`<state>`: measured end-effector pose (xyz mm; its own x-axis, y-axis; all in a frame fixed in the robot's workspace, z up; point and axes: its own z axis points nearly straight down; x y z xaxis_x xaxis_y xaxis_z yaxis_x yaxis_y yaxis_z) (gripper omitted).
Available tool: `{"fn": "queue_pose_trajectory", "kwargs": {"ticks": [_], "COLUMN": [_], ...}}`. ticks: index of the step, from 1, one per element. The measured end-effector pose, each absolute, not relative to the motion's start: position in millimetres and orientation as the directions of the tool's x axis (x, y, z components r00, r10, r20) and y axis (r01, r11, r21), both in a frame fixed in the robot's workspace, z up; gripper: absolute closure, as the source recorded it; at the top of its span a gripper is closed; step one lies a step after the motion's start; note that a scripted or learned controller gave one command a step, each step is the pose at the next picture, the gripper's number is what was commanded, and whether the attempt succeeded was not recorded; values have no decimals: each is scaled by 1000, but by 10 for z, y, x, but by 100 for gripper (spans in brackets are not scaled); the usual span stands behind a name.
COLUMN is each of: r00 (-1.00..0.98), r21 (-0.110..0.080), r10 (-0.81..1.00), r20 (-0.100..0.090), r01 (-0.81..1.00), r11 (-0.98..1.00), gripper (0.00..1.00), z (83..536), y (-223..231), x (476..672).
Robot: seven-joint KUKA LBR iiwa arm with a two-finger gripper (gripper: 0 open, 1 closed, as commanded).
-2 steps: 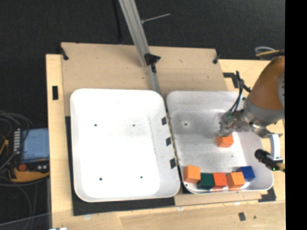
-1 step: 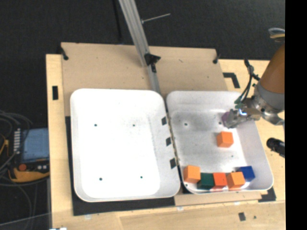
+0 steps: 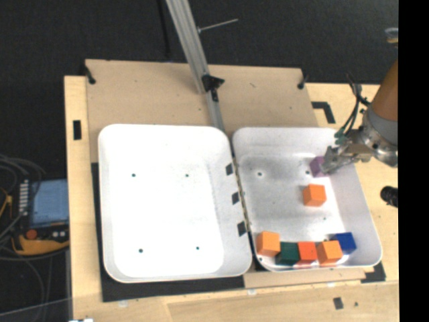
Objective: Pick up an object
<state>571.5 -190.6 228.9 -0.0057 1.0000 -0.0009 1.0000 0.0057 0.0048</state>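
Several blocks lie in the right bin (image 3: 268, 153). An orange block (image 3: 314, 194) sits alone near its middle. Along the front wall stand an orange block (image 3: 269, 242), a dark green block (image 3: 289, 252), a red-orange block (image 3: 307, 250), another orange block (image 3: 329, 250) and a blue block (image 3: 344, 241). A small purple block (image 3: 315, 167) lies near the bin's right back part. My gripper (image 3: 330, 159) hangs low over the bin, right against the purple block's right side. Whether the block is between its jaws is not clear.
The left bin (image 3: 164, 200) lies beside the right one, joined by dark clips along the shared wall. A slanted metal rail (image 3: 191, 39) rises behind the bins. A blue device with cables (image 3: 48, 203) sits off the bench's left edge.
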Motion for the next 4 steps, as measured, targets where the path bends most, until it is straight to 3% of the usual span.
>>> {"fn": "queue_pose_trajectory", "kwargs": {"ticks": [1, 4], "r00": [-7, -8], "r21": [1, 3], "r10": [1000, 1000], "r20": [1, 2], "r01": [1000, 1000], "r11": [7, 8], "gripper": [100, 100], "z": [2287, 2441], "y": [-1455, 46], "x": [5800, 6467]}}
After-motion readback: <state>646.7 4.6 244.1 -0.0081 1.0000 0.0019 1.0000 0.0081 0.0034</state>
